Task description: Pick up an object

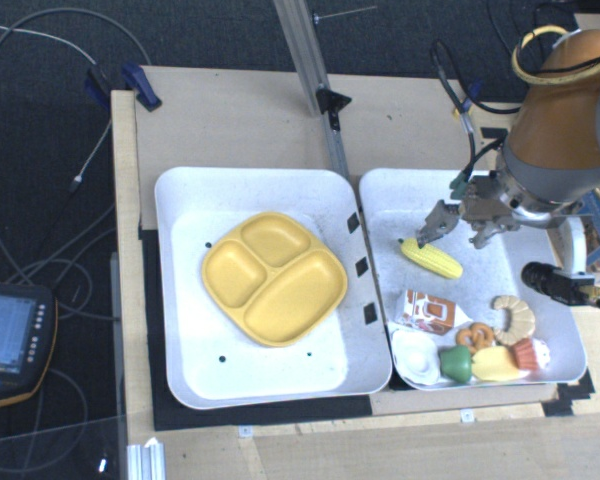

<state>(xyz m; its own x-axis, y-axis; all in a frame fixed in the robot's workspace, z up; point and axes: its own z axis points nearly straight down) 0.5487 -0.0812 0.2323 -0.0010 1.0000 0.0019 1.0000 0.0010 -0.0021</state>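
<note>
Camera view: I've got the gripper [460, 226] hovering spread wide and empty in the right bin [570, 368], just above the corn cob [432, 259]. Approach step, I reckon. Next: shift slightly over the cob, descend, close across its narrow width.

The arm [565, 98] is a bulky rounded body, orange above and grey toward the wrist. A yellow cable loops over its top, with dark cables trailing beside it. The gripper [460, 226] is a small grey metal assembly with two dark-tipped fingers [430, 230].
</note>
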